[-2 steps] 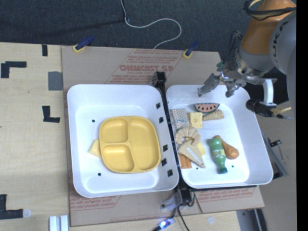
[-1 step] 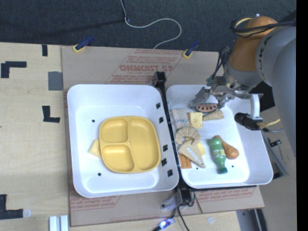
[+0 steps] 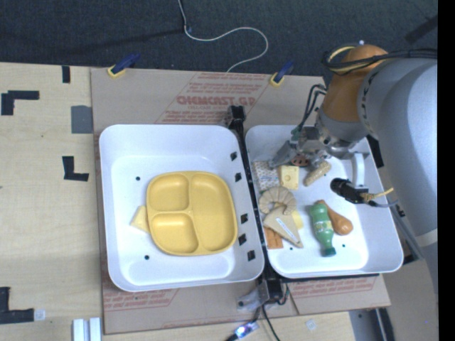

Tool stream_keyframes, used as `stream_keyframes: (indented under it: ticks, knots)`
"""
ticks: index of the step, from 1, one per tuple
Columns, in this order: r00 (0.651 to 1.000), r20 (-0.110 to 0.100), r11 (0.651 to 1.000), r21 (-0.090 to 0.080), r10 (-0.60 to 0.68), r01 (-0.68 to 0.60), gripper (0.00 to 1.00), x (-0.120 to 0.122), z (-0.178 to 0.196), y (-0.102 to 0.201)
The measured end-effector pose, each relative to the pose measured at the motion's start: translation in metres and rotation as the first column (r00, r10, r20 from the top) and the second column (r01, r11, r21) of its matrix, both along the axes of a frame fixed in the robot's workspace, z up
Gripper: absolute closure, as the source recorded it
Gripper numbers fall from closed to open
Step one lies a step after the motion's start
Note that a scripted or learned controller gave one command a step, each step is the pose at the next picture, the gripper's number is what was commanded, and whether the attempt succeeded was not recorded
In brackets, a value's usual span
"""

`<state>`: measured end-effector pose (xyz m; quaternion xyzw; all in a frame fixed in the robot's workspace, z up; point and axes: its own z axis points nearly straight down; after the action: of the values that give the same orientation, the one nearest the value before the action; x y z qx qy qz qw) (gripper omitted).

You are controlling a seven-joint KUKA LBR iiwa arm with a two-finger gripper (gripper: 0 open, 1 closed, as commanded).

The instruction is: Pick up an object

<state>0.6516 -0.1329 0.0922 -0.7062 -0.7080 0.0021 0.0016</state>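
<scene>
My gripper point(image 3: 304, 153) hangs low over the back part of the right bin point(image 3: 384, 258), below the orange wrist band. Right beneath and in front of it lie a yellow cheese block point(image 3: 288, 176) and a tan bread-like stick point(image 3: 317, 172). Nothing shows as lifted. Nearer the front lie a ridged tan pastry point(image 3: 277, 199), a pale wedge point(image 3: 284, 227), a green bottle point(image 3: 322, 229) and an orange piece point(image 3: 341, 223) beside it. A speckled grey patch point(image 3: 262, 172) lies by the bin's left wall.
The left bin point(image 3: 117, 162) holds a yellow divided plate point(image 3: 192, 213) with a pale yellow piece point(image 3: 138, 219) poking out from under its left edge. The grey arm covers the right bin's far right side. A white cable point(image 3: 227, 34) runs behind the bins.
</scene>
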Motion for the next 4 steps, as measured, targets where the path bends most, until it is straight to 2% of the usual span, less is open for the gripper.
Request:
stream_keyframes:
  ticks: [1,2,3,4]
  knots:
    - [1.000,0.007,1.000,-0.002,0.001,-0.001,0.00,0.002,-0.004,0.000]
    - [1.000,0.016,1.000,0.002,0.002,-0.002,1.00,0.005,0.009,0.003]
    - [1.000,0.008,1.000,0.001,-0.001,0.001,1.00,0.011,0.054,0.001]
    - [1.000,0.010,1.000,0.000,-0.001,0.001,1.00,0.014,0.117,-0.004]
